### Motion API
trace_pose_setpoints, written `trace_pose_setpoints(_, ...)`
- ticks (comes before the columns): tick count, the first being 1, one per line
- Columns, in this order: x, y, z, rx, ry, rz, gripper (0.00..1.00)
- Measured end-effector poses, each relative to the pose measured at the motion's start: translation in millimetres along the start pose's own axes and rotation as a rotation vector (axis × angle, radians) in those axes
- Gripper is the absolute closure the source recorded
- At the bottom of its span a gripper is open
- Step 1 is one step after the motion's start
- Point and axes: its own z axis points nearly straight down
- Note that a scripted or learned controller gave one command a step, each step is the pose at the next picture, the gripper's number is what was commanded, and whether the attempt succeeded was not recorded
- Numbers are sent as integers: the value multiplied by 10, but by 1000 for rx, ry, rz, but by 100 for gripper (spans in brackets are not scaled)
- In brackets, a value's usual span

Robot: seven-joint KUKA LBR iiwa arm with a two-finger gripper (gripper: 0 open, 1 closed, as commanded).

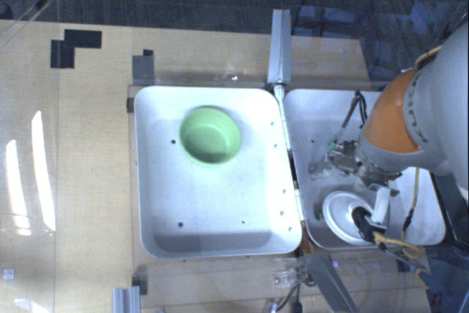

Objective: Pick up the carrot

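Currently, the arm (432,106) reaches over the right bin (311,113) from the bench's right edge. The pincer (338,156) sits low over the middle of that bin; whether it is wide or narrow cannot be told. The carrot's position cannot be told from this view. A white bowl (338,212) rests near the right bin's near edge. A green bowl (211,134) stands upright in the left bin (220,209), toward its far edge.

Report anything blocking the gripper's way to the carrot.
Cannot tell: the arm hides much of the right bin. A white dish lies near its front edge; a green bowl sits in the left bin.
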Motion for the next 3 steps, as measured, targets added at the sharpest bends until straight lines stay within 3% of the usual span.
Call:
trace_pose_setpoints(1, 19, 30, -128, -8, 1, -10, 100)
trace_pose_setpoints(2, 876, -44, -1041, 9, -1, -138, 100)
trace_pose_setpoints(3, 702, 452, -1746, 9, -3, -42, 100)
